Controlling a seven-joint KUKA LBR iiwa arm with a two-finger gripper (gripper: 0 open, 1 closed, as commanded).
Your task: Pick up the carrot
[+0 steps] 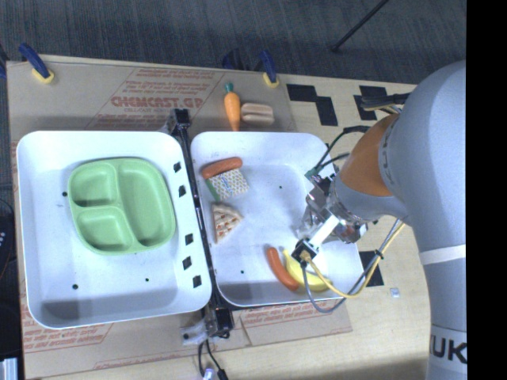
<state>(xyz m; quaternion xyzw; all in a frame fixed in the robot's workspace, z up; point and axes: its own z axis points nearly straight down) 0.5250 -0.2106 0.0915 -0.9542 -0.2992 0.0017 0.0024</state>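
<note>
Sitting in left bin (47,291), green plate (121,204); carrot (231,109) outside.

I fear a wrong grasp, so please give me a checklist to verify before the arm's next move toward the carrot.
1. Carrot visible and uncovered: ok.
2. Carrot inside a bin: not ok; it lies on the bench behind the right bin.
3. Pincer above the carrot: not ok; it is over the right bin, near the banana.
4. Bun apart from the carrot: cannot tell; they lie very close.
</note>
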